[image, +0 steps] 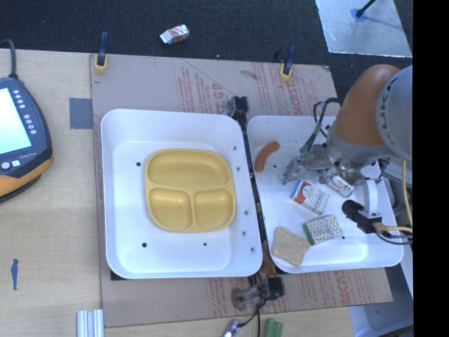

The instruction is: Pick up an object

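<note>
1. Gripper (pixel 300 166) sits low over the right bin (pixel 393 260), upper-middle part. The arm (pixel 365 104) comes in from the view's right. Can't tell whether it's released, clenched or grasping anything; the angle hides that.
2. Pickable things are all in the right bin:
   - sausage (pixel 266 154), orange-brown, near the bin's top-left corner, just left of the gripper, apart from it.
   - carton (pixel 310 196), white w/ red and blue print, just below the gripper, tilted.
   - green packet (pixel 323 229), below the carton, near but not touching it.
   - tan slice (pixel 290 246), at the bin's lower-left, just beside the green packet, its lower edge near the bin rim.
3. Small pale item (pixel 342 184) to the right of the carton, partly under the wrist. Can't tell what it is.
4. In the way: the arm's bulk covers the bin's upper-right part. The carton and pale item crowd close to the gripper.
5. Left bin (pixel 119 258) holds one yellow plate (pixel 189 188), 3 compartments, lying flat mid-bin.
6. Both bins rest on a cardboard sheet (pixel 182 83), their inner rims touching.
7. Around the bench:
   - handheld screen unit (pixel 21 142) at far left.
   - 2 clamps (pixel 102 56) on the sheet's top edge.
   - crumpled wrapper (pixel 174 34) on the dark floor beyond.
   - pale sheet (pixel 351 34) at top right.
</note>
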{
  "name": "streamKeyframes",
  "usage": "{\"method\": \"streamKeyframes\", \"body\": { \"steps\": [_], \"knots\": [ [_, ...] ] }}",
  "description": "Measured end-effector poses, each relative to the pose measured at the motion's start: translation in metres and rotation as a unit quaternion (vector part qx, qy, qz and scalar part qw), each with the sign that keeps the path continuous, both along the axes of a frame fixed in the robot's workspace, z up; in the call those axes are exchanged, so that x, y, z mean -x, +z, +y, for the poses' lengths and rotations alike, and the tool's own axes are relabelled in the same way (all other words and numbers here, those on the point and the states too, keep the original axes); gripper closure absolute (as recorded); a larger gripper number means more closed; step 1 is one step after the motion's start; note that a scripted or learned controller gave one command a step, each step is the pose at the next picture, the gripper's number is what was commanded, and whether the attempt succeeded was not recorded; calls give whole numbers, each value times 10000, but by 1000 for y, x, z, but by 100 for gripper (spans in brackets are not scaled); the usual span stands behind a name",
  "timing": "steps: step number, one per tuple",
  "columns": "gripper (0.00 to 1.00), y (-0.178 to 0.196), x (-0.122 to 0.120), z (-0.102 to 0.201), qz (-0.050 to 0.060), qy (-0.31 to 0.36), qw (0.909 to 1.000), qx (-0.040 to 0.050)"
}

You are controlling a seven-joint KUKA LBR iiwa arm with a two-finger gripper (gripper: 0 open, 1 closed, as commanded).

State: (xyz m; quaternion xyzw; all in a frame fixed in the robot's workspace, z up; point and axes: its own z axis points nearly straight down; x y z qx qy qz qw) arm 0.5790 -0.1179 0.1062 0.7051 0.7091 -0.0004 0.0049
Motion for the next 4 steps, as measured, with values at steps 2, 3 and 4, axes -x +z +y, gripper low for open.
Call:
{"method": "streamKeyframes", "body": {
  "steps": [2, 3, 4],
  "knots": [
    [0, -13, -76, 19, 73, -24, 10000, -6],
    [0, -13, -76, 18, 72, -19, 10000, -14],
    [0, -13, -76, 19, 75, -14, 10000, -12]
  ]
}}
